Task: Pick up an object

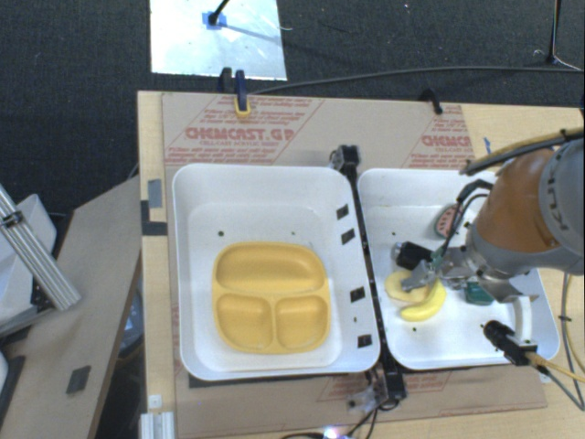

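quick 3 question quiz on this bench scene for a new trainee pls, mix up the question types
1. True or false: the yellow divided tray lies in the left bin.
2. Which bin is the claw over? A) left bin B) right bin C) neither
3. Fill in: the yellow fruit beside the claw is a ____.

Key
1. True.
2. B.
3. Banana, lying in the right bin just below the claw in the camera view.
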Robot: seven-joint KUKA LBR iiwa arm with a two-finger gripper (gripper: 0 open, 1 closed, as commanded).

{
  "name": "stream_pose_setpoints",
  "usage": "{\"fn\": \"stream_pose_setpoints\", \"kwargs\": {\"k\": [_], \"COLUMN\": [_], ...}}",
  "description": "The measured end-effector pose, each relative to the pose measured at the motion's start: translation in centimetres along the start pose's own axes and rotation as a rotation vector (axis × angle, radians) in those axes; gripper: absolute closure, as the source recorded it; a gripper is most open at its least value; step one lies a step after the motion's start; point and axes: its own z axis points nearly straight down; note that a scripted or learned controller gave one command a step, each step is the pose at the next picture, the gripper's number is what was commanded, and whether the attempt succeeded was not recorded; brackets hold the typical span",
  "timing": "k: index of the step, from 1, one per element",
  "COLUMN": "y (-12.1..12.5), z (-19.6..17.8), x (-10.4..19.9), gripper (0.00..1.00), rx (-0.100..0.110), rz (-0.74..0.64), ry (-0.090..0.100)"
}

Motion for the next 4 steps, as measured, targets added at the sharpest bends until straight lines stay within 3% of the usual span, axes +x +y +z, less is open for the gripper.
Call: {"fn": "stream_pose_setpoints", "kwargs": {"k": [1,4], "y": [0.2,0.0], "z": [-1.3,-15.1], "x": [-0.1,-1.3], "gripper": [1.0,1.0], "rx": [-0.007,-0.003], "rz": [-0.001,-0.004], "ry": [-0.003,-0.004]}}
